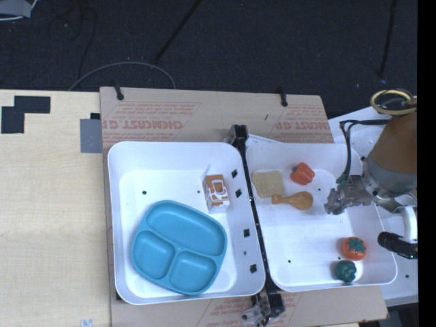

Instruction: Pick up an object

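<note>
In the right bin lie a tan toast slice, a brown drumstick, a red pepper, an orange-red tomato with a green top and a dark green piece. My gripper hangs low over the right side of this bin, just right of the drumstick's thick end and apart from it. Nothing shows in its grasp. The grey arm with its orange band comes in from the right.
The left bin holds a blue divided plate and a small orange and white box. A black divider runs between the bins. Cardboard lies under both.
</note>
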`<state>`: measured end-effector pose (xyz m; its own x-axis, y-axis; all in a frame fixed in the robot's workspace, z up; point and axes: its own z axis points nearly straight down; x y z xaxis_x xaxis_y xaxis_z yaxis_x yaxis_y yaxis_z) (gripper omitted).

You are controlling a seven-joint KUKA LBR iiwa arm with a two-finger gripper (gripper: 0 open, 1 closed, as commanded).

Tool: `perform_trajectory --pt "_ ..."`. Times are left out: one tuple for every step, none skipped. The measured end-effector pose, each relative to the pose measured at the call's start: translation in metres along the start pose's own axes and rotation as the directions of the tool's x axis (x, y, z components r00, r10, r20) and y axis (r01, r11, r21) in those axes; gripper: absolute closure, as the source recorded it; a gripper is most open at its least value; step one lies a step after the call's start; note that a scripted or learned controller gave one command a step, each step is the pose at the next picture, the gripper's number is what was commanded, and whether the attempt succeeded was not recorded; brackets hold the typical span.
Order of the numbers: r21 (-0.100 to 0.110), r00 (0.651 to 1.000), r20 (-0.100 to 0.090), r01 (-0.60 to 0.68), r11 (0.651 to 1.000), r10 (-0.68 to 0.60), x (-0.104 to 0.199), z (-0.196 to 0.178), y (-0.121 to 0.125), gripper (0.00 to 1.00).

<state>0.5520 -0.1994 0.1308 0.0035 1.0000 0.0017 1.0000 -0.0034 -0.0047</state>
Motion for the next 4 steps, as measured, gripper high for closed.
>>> perform_trajectory --pt "-0.008 1.0 0.003 0.005 1.0 -0.005 -0.004 -0.063 -0.001 1.0" --pt "-0.006 1.0 0.002 0.005 1.0 -0.005 -0.004 -0.094 0.0 1.0" --pt "-0.002 1.0 -0.001 0.009 1.0 -0.009 0.053 -0.084 0.01 1.0" --pt "-0.004 1.0 -0.001 0.01 1.0 -0.01 0.113 -0.093 0.02 1.0"
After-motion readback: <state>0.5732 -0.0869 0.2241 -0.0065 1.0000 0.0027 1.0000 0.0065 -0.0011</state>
